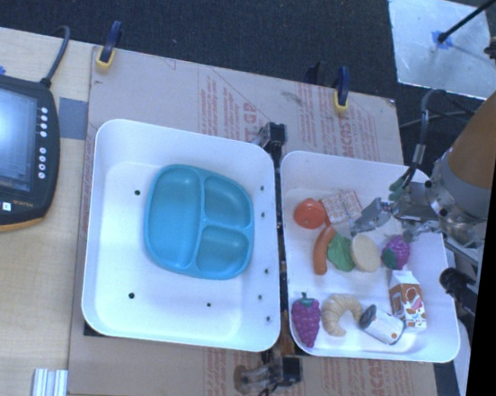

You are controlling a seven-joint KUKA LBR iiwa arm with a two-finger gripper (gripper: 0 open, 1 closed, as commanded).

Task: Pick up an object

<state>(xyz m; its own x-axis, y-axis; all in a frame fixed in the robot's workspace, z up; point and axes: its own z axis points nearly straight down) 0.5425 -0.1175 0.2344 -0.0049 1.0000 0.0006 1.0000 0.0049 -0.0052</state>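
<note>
The right bin (445, 350) holds several toy foods: a red tomato (310, 213), an orange carrot (322, 248), a green piece (341, 253), a cream round piece (367, 252), a small purple piece (396, 252), a milk carton (407, 300), a croissant (340, 312), purple grapes (304, 320), a white can (382, 327) and a pale packet (347, 203). My gripper (393, 223) hangs over the bin's upper middle, just above the cream and purple pieces. Its fingers are spread open with nothing between them.
The left bin (99, 300) holds a blue divided plate (199, 222). A teach pendant (5, 152) lies at the far left of the bench. Blue clamps (342, 84) pin the cardboard at the back edge. The arm (472, 159) reaches in from the right.
</note>
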